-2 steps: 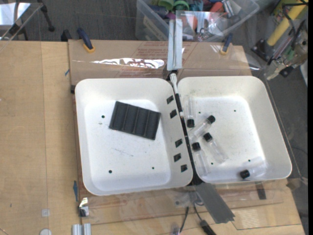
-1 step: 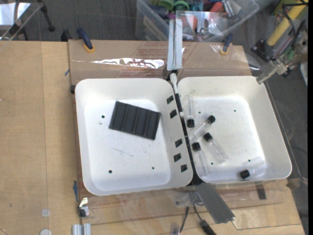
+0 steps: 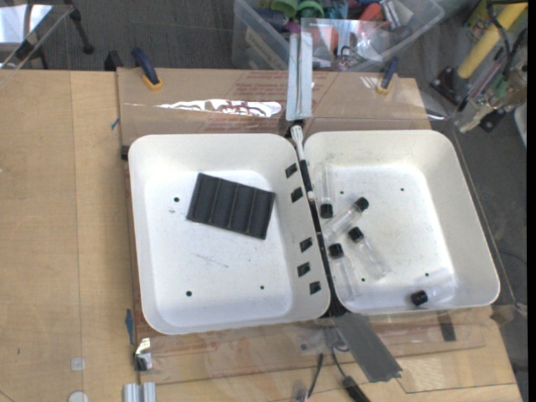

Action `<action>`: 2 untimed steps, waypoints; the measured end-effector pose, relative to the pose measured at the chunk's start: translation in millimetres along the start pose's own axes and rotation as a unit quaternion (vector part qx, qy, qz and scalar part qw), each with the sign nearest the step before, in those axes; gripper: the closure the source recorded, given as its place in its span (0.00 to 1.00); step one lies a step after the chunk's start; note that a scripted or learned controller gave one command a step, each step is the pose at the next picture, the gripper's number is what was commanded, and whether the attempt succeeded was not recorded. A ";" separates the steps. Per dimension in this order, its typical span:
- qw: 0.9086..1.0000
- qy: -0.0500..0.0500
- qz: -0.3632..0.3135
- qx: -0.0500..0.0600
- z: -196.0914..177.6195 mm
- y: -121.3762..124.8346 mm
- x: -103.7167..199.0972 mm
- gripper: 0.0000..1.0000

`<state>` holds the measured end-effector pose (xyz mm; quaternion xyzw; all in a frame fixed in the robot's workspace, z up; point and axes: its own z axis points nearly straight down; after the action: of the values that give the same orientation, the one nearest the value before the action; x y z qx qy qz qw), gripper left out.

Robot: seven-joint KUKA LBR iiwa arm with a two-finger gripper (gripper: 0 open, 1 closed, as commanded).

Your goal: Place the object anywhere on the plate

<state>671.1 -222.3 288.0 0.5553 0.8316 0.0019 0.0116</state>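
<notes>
A dark ribbed rectangular plate (image 3: 230,205) lies flat and slightly skewed in the upper middle of the left white bin (image 3: 138,224). In the right white bin (image 3: 479,224) lie several small clear vials with black caps. A cluster of them (image 3: 347,229) sits near that bin's left wall. One more vial (image 3: 423,296) rests by the front right corner. The vials are see-through, so their bodies are hard to make out against the white floor.
A row of small black tabs (image 3: 303,224) runs along the wall between the bins. A metal strip (image 3: 299,74) stands behind that joint. A clear tub of colourful toys (image 3: 335,7) sits at the back. Clamps (image 3: 149,74) hold the board's far edge.
</notes>
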 end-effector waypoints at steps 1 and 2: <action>1.000 0.000 0.000 0.000 0.2 -0.1 0.0 0.00; 1.000 -0.002 0.000 -0.002 -10.9 1.0 -0.7 1.00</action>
<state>672.1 -222.5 299.0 0.5550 0.8317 0.0028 0.0144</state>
